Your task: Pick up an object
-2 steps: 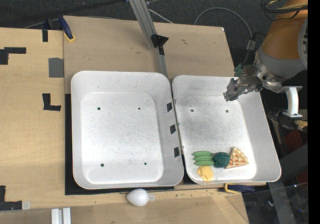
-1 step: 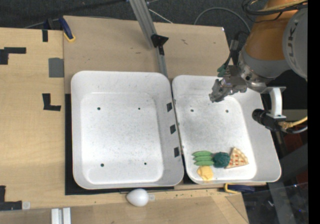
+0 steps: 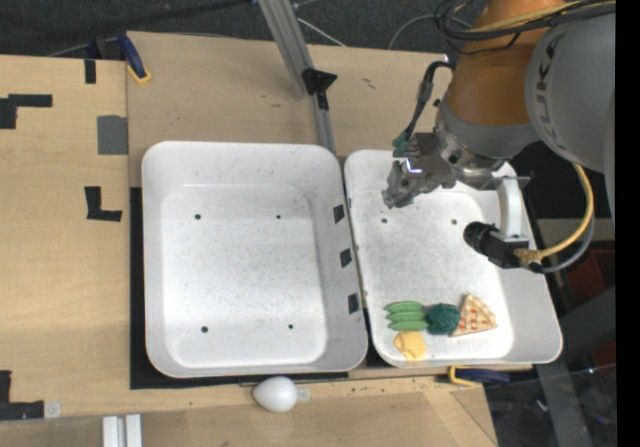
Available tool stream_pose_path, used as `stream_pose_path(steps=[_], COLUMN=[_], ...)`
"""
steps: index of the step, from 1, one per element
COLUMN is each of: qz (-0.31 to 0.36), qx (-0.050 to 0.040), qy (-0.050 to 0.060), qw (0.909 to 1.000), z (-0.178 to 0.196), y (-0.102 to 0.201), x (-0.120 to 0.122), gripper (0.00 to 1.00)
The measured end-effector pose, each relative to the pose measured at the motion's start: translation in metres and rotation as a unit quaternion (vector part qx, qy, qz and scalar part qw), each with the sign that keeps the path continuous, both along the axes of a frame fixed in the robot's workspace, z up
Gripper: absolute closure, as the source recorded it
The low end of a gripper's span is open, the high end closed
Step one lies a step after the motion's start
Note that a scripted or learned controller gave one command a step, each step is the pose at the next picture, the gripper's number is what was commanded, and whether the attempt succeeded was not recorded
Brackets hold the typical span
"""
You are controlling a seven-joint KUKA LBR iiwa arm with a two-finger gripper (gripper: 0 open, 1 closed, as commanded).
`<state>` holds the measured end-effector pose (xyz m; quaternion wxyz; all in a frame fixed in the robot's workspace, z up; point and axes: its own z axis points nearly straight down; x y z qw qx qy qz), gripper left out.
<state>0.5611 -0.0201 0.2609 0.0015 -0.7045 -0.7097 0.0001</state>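
Note:
The right bin (image 3: 520,285) holds a small cluster of toy food at its near edge: a green pea pod (image 3: 404,312), a dark green broccoli piece (image 3: 439,317), a yellow piece (image 3: 410,343) and a pizza slice (image 3: 476,316). My gripper (image 3: 398,190) hangs over the far left part of the right bin, well away from that cluster. Nothing shows between its fingers.
The left bin (image 3: 240,255) lies beside the right one. A white egg-shaped object (image 3: 275,394) rests on the bench in front of the left bin. A grey metal bar (image 3: 285,25) slants down to the bins' far edge. A black cable plug (image 3: 490,240) hangs over the right bin.

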Motion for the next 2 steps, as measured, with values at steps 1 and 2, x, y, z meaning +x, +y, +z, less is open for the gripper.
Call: stream_pose_path(steps=[1, 2], qz=[0.0, 0.0], qx=[-0.0002, -0.0005], qy=[0.0, 0.001], qw=[1.0, 1.0], z=[0.0, -0.015], y=[0.052, 0.114], x=[-0.015, -0.025], gripper=[1.0, 1.0])
